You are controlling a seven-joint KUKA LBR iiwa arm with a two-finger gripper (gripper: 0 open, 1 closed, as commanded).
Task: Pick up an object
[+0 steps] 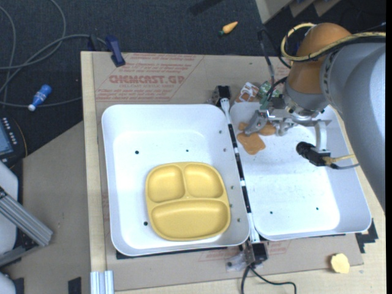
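Observation:
A flat orange-brown object point(252, 142) lies in the right bin point(306, 207), close to its upper left corner. My gripper point(267, 120) hangs low over that corner, right at the object's upper edge, and its metal body hides part of the object. A small brown-and-white item point(248, 92) sits at the right bin's far rim, just beyond the gripper. In the left bin point(122, 133) lies a yellow divided plate point(187, 199), far from the gripper.
The grey arm with its orange band point(315, 48) covers the upper right. A black cylinder with a yellow cable point(311, 153) hangs below the wrist. A yellow lump point(339, 263) lies on the bench at front right. A blue clip point(114, 51) sits at the board's far left.

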